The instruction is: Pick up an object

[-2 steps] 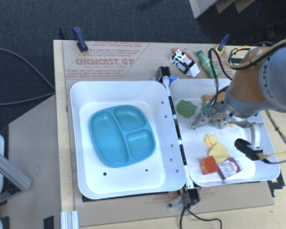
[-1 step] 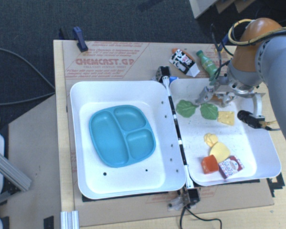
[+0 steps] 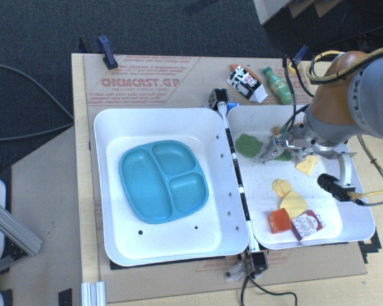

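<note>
My gripper hangs low over the upper part of the right bin, just right of a green leaf-like piece and close to touching it. A pale yellow wedge lies just right of the gripper. Further toward the front are a small yellow piece, a larger yellow piece, a red-orange block and a maroon packet. The wrist hides what lies directly under the gripper.
The left bin holds a blue divided plate. Behind the right bin, on the cardboard, stand a black-and-white box and a green bottle. A blue clamp grips the bench's far left corner. Cables trail by the arm.
</note>
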{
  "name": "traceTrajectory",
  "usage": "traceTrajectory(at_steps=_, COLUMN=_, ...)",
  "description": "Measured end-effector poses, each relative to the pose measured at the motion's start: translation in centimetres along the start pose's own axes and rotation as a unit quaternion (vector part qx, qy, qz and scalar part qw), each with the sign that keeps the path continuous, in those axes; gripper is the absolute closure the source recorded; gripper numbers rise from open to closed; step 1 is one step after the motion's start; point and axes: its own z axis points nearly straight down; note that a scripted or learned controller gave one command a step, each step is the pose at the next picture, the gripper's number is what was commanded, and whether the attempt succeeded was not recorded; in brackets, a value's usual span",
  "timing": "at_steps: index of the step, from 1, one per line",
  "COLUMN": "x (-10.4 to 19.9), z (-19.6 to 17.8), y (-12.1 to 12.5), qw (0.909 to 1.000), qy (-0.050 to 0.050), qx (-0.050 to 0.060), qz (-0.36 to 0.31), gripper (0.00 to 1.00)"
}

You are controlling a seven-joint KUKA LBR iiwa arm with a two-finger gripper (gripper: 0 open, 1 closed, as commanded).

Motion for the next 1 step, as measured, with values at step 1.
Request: traceTrajectory(at_steps=1, x=-0.79, z=0.05, y=-12.13, qw=1.0000, qy=0.000, qx=0.000, qz=0.000, gripper=0.00)
